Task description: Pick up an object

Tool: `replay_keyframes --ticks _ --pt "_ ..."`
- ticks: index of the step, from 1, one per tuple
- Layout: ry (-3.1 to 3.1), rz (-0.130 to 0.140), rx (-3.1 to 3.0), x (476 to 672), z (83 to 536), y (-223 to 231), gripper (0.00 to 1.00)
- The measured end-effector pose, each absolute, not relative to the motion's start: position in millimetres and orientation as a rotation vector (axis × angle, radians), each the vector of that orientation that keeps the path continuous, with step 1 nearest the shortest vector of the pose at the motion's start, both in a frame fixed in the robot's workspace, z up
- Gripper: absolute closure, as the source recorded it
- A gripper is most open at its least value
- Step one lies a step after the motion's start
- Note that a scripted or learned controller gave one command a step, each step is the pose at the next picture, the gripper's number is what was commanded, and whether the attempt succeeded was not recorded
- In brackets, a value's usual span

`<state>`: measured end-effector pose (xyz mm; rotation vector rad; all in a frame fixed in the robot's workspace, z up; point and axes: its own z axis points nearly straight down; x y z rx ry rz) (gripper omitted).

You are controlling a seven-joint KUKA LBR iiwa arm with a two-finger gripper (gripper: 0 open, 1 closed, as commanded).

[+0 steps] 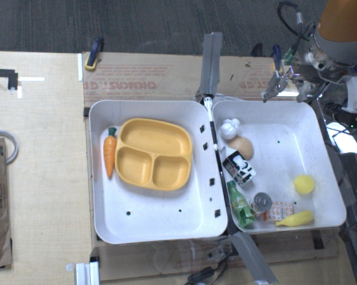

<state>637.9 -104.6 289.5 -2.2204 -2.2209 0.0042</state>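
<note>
Scanning left to right: nothing picked yet, arm parked above the right bin's far corner.

Left shallow white bin (101,218) holds an orange plastic carrot (110,152) beside a yellow three-compartment plastic tray (155,153). Right shallow white bin (329,177) has a white crumpled wad (230,127), tan egg-shaped object (242,147), black-and-white box (239,168), green packet (240,205) and small metal can (261,202) crowded near the divider; yellow ball (304,184) and yellow banana-shaped toy (295,219) sit apart. Gripper (279,79): can't tell its state. Risk: the clustered items and walls could block a clean grasp; the ball has the most open room.
</note>
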Motion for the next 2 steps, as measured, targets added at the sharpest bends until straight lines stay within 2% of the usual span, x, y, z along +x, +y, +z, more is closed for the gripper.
replay_keyframes --ticks 1,2 --pt "-2.178 0.004 -2.262 602.0 162.3 -103.9 0.00" --pt "-2.076 0.002 -2.360 576.1 183.6 -182.0 0.00"
